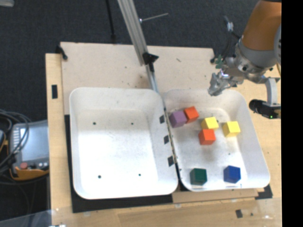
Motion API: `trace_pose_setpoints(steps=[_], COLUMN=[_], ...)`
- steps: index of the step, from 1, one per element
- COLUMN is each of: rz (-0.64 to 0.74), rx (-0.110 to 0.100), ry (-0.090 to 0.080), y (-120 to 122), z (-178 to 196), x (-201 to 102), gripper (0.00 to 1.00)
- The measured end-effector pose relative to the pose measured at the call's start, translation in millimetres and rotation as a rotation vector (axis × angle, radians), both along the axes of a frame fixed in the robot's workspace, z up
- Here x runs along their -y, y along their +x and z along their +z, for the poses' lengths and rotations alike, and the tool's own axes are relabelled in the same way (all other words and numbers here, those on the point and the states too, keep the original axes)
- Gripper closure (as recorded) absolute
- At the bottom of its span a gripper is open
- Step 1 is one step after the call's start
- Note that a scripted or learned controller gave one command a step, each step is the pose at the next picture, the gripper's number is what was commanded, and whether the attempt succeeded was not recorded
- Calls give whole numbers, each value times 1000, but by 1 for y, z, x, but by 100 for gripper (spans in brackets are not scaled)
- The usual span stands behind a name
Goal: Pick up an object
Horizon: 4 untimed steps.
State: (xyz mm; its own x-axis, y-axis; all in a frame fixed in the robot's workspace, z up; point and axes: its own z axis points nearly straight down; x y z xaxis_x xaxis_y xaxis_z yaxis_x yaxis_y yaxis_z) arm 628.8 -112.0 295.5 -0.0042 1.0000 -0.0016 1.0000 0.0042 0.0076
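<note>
here the gripper [218, 85] hangs over the right bin's [253, 126] far rim; finger state unclear.

The end effector [217, 87] hangs above the right bin's [253, 141] far rim.

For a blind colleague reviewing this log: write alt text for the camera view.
A grey and orange robot arm's hand hovers over the far rim of the right white bin, which holds seven blocks: purple, two orange, two yellow, green and blue. The left white bin sits beside it.
</note>
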Motion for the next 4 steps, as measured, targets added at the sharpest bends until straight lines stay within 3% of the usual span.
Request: trace_pose_setpoints(steps=[2, 4], rz=[1, 2], rx=[-9, -10], ry=[2, 2], y=[0, -17], z=[-22, -42], x=[-83, -185], gripper=[100, 100])
